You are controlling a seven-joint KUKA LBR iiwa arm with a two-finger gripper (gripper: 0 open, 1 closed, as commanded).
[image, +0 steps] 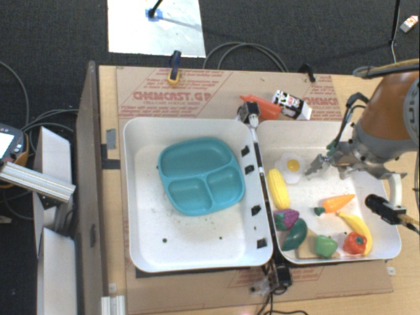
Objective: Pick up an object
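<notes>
1. Overhead, gripper (323,163) hangs above the right bin (308,131); grip state unreadable, arm body covering it.
2. Carrot (336,203), banana (357,229), corn (279,188) lie loose in that bin.
3. Teal tray (200,174) occupies left bin (141,195).

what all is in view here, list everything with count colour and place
bins: 2, white, side by side on the bench
tray: 1, teal, three compartments, in the left bin
corn: 1, yellow, right bin by the divider
egg: 1, white with yellow yolk, right bin, upper part
carrot: 1, orange, right bin, middle
banana: 1, yellow, right bin, lower right
tomato: 1, red, beside the banana
pepper: 1, green, right bin, front edge
grapes: 1, purple, below the corn
paper: 1, white, on the floor behind the bench
arm: 1, grey and orange, over the right bin
tool: 1, dark, above the right bin near the egg
</notes>
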